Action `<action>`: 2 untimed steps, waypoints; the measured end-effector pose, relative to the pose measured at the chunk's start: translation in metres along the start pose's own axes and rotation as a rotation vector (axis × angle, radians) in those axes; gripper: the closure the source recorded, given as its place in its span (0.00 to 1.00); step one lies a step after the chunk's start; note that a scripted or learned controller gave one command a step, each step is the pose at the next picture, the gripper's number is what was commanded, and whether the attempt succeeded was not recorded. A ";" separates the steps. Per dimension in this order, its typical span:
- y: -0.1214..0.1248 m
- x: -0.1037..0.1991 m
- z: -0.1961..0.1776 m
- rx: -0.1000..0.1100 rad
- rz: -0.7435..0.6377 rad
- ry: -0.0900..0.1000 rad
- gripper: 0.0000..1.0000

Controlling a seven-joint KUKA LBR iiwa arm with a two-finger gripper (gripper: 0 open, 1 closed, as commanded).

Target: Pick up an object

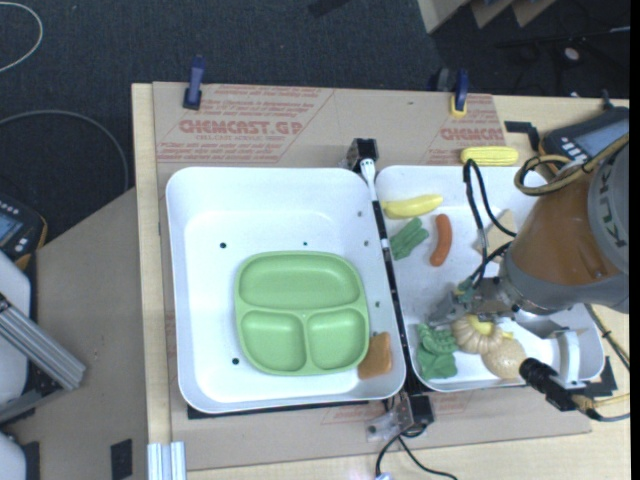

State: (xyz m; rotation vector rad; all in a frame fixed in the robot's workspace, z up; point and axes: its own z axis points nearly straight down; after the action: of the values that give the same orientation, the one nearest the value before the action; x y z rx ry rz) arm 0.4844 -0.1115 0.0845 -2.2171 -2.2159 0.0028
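The right bin point(400, 183) holds a loose clutter of toy food. In its lower part, toward the bottom right of the frame, a beige twisted pastry point(478, 337) lies touching a pale bread roll point(505, 359) just below and right of it. A green leafy piece point(436, 351) sits just left of the pastry, near the bin's lower left corner. Higher up in the same bin, a yellow banana point(412, 206) lies across the upper left area, with a green bean-like piece point(407, 238) just beneath it and an orange carrot or sausage point(441, 240) standing lengthwise to the right of that.

The gripper point(468, 308) hangs low over the bin, directly above the pastry and close beside the leafy piece. Whether it is spread or closed, or has anything in its grasp, cannot be told, since the wrist and cables crowd that spot. The arm point(560, 243), grey with an orange band, comes in from the right edge of the frame and covers part of the bin's right side.

The left bin point(200, 268) fills the middle of the frame. A green divided plate point(300, 310) rests in its lower half, and an orange-brown wedge point(377, 355) lies just beside the plate's lower right corner, against the bin's right wall.

Both bins sit on a brown board point(250, 123) with red printing, held by blue clamps point(194, 83) at its upper edge.
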 end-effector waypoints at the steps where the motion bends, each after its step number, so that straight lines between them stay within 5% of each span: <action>1: 0.072 -0.008 -0.001 -0.012 -0.003 -0.006 0.00; 2: 0.105 -0.007 -0.073 -0.015 -0.003 -0.006 0.00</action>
State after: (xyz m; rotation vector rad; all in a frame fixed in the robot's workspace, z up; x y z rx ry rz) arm 0.5896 -0.1186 0.1571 -2.2243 -2.2296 -0.0066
